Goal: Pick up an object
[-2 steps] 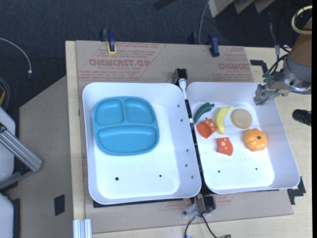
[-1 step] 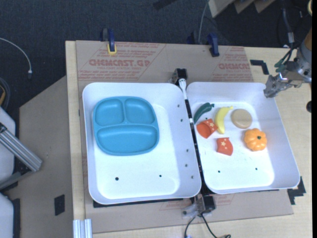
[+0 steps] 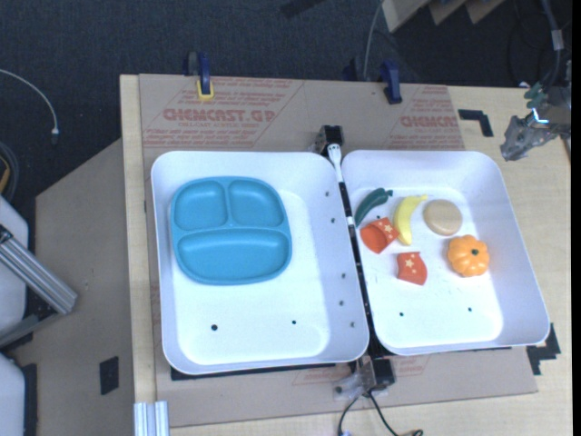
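The right bin (image 3: pixel 508 316) holds several toy foods in its upper half. A green pepper (image 3: pixel 371 204) lies next to a yellow banana (image 3: pixel 408 217) and a beige round piece (image 3: pixel 443 217). An orange pumpkin (image 3: pixel 468 256) sits at the right of the group. Two red pieces (image 3: pixel 378 234) (image 3: pixel 411 268) lie below the pepper and banana. My gripper (image 3: pixel 520 140) hangs at the view's right edge, beyond the right bin's far right corner, apart from all the objects.
A blue divided plate (image 3: pixel 232 230) lies in the left bin (image 3: pixel 245 334). Two blue clamps (image 3: pixel 202 71) (image 3: pixel 391 80) hold the cardboard sheet at the bench's far edge. Cables and a fitting (image 3: pixel 331 140) sit where the bins meet.
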You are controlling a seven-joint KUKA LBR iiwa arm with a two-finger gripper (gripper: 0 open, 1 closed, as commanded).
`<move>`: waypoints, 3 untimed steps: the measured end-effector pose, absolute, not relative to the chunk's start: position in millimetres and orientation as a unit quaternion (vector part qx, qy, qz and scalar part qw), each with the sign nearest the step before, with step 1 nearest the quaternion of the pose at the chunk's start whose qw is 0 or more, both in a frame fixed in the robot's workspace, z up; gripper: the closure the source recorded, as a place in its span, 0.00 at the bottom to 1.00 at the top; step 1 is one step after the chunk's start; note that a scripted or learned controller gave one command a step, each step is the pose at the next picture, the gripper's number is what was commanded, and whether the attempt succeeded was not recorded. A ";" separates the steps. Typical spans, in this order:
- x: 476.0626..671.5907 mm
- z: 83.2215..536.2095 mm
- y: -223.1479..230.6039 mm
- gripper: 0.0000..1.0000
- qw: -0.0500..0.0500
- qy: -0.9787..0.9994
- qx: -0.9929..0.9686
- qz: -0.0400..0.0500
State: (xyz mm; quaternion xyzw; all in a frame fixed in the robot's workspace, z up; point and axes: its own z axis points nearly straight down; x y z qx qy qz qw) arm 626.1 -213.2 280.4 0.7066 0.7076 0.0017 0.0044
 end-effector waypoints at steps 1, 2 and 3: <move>623.2 263.9 -157.8 1.00 -0.001 0.709 0.705 0.000; 621.2 267.6 -103.4 1.00 -0.001 0.709 0.705 0.000; 622.0 268.7 -44.6 1.00 -0.001 0.710 0.705 0.001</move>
